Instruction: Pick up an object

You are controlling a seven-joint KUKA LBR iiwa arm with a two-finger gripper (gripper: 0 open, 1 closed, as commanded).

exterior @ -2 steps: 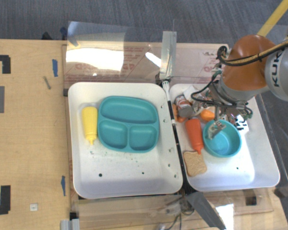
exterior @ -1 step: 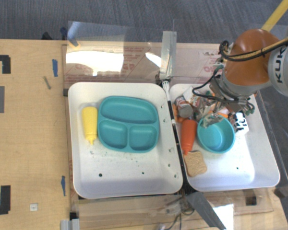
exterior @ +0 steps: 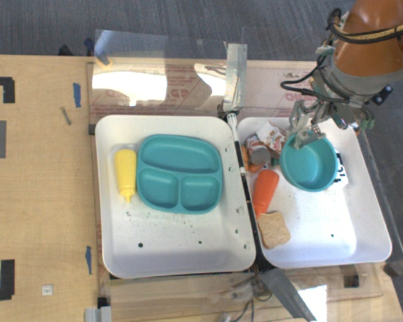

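My gripper point(exterior: 305, 131) hangs over the back of the right bin point(exterior: 363, 237), below the orange band of the arm. Its fingers point(exterior: 299, 138) straddle the upper-left rim of a teal bowl point(exterior: 314, 166) and are shut on it. The bowl is tilted, with its inside facing the camera. Left of the bowl lie an orange carrot point(exterior: 265, 188), a slice of brown bread point(exterior: 274, 229), a small grey object point(exterior: 258, 155) and a red and white packet point(exterior: 269, 138).
The left bin point(exterior: 111, 243) holds a teal divided plate point(exterior: 180, 173) and a yellow squeeze bottle point(exterior: 125, 172) beside it. A clear plastic sheet point(exterior: 164, 82) and a metal post point(exterior: 235, 79) stand behind the bins. Wooden bench top point(exterior: 33, 193) extends to the left.
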